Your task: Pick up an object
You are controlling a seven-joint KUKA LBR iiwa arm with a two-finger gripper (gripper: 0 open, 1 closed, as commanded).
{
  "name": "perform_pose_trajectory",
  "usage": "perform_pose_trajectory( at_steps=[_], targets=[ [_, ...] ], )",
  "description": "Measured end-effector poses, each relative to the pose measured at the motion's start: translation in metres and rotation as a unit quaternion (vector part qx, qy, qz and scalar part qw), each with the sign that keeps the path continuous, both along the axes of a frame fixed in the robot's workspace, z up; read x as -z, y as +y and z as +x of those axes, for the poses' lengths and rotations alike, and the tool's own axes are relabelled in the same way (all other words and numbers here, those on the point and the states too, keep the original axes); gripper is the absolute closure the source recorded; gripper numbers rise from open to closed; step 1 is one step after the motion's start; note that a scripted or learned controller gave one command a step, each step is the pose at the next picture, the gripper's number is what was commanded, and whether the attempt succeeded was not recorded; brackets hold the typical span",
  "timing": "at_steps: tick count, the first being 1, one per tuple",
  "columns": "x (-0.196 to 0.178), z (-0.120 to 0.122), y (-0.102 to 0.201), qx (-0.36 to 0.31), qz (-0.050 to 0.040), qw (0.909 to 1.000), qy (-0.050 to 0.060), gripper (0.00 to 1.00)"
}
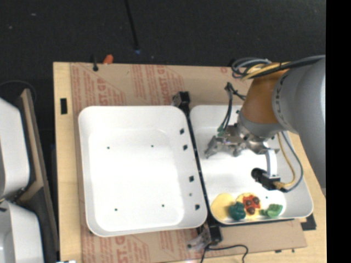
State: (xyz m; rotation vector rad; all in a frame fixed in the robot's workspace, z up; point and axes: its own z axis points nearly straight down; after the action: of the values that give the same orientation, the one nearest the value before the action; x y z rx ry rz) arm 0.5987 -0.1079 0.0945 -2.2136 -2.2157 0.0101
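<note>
Counter point(66, 163) with two white bins side by side. The left bin point(137, 169) is bare white plastic. The right bin point(219, 174) has the arm point(285, 103) over it, reaching in from the right, its orange band above the wrist. The jaws point(222, 147) hang over the bin's far half; whether they are spread or pressed together cannot be told here. The candidate objects lie bunched at the near edge of the right bin, well apart from the jaws: a yellow piece point(221, 204), a teal piece point(237, 212), a red piece point(251, 201) and a green piece point(273, 210).

Risks, as judged: the pieces sit close together, some touching, so a descent may straddle two or push one aside. They also lie against the near wall, which a finger could strike. The black cable point(274, 177) trailing from the wrist might snag.
</note>
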Motion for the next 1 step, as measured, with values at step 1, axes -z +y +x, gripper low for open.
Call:
perform_pose_trajectory(
  at_steps=[1],
  targets=[
    [-0.1117, -0.0211, 0.0154, 0.0, -0.0013, 0.9999, -0.011, 0.0]
  ],
)
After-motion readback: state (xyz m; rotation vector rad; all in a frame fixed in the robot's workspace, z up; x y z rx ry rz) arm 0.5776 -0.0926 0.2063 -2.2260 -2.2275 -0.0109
